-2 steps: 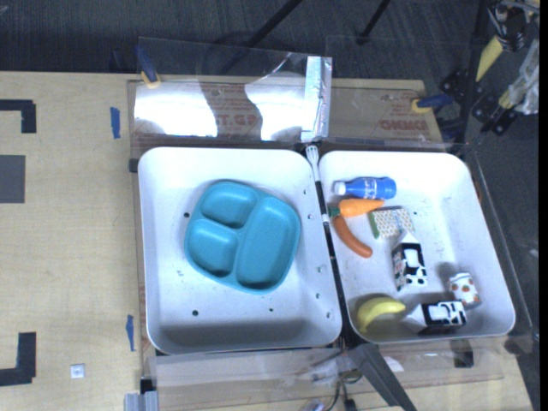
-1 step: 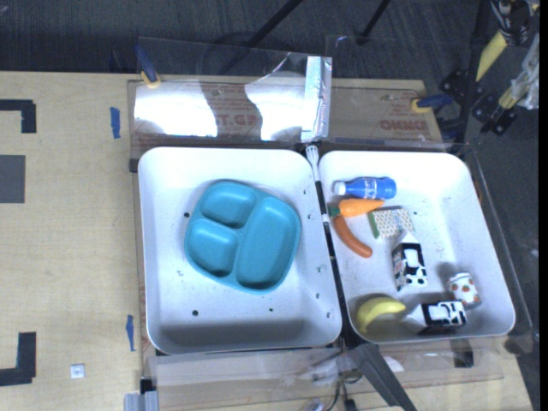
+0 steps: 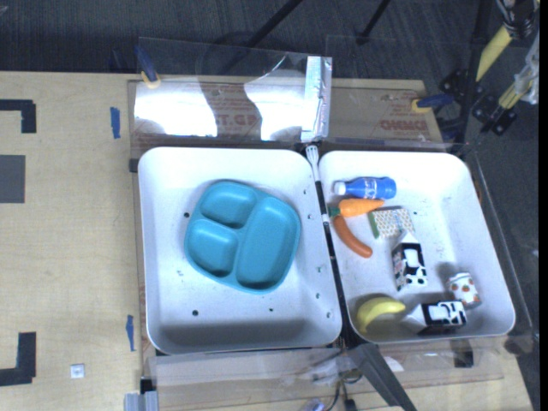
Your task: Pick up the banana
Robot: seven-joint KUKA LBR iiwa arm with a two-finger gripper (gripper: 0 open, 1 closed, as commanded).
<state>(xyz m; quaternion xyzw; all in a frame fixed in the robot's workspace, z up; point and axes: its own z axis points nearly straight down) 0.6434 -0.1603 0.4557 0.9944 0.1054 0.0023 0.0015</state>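
Banana (image 3: 379, 313) at the near wall of the right bin (image 3: 488, 221), tucked into the corner by the divider. Pincer state: cannot tell, open or closed.

Just right of the banana, almost touching: small black-and-white carton (image 3: 443, 313). Likely to get nudged or pinched along with the fruit on a wide grasp.

Beyond the banana: cow-patterned carton (image 3: 409, 265), near enough to catch a tilted approach. Right of that, a small white-and-orange toy (image 3: 462, 288).

Farther beyond: carrot (image 3: 353, 236), patterned packet (image 3: 390, 223), blue bottle (image 3: 366, 187), well apart from the banana.

Main risk, as a judgement: bin walls on two sides blocking a low descent, and the curved skin probably slipping out sideways.
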